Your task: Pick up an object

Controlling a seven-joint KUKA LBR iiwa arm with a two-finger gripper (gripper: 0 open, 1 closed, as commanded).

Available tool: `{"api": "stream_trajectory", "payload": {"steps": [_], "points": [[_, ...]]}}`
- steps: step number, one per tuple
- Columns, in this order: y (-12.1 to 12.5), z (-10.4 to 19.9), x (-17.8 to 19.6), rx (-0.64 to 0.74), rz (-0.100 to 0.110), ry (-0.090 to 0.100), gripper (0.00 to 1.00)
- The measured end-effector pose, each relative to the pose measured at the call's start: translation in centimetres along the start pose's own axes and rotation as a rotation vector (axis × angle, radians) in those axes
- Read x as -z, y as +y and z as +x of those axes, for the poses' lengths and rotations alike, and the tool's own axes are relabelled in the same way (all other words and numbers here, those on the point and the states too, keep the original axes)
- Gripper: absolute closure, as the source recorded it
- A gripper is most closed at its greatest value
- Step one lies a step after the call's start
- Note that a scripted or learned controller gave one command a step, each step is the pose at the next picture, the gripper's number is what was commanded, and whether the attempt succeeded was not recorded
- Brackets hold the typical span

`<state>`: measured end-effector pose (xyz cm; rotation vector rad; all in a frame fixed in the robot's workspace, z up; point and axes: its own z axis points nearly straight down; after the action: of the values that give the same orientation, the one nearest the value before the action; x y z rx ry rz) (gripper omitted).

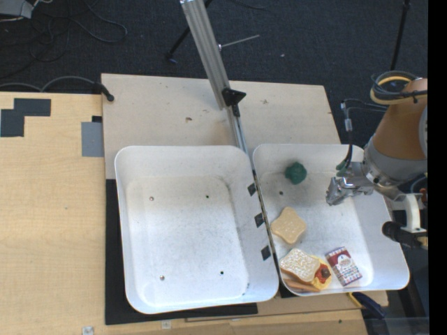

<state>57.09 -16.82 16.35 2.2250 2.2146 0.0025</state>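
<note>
**Four small objects in the right bin, gripper poised above its right half**

Two shallow white bins sit side by side on a pale wooden bench, seen from above at a slant. The left bin [185,229] fills the lower centre of the frame. The right bin [377,274] lies against it, in the lower right.

Four things lie in the right bin. A small dark green ball [296,172] rests near its upper left part. Below that, near the bin's left wall, lies a pale slice of bread [289,225]. Lower again, close to the bottom rim, sits a sandwich [305,269] with a seeded top and red and yellow filling showing at its edge. Just to the right of the sandwich, near but apart from it, lies a small red and white packet [343,266].

The grey arm with its orange band enters from the right edge of the frame. Its gripper [339,190] is over the right half of the right bin, at middle height in the frame. Whether its fingers are apart or together cannot be told from this angle. The green ball lies to the gripper's left and slightly higher in the frame, apart from it. The bread lies to its lower left, and the packet well below it.

A slanted metal rail [209,54] runs from the top centre of the frame down toward the seam between the bins.
</note>
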Motion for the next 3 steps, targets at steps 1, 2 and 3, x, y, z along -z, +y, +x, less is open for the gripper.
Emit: {"api": "stream_trajectory", "payload": {"steps": [1, 2, 3], "points": [[0.2, -0.1, 6.4, 0.006, -0.002, -0.001, 1.00], [0.2, -0.3, 8.6, 0.006, 0.002, 0.000, 1.00], [-0.7, 5.5, 8.1, 0.009, 0.007, 0.004, 1.00]]}}
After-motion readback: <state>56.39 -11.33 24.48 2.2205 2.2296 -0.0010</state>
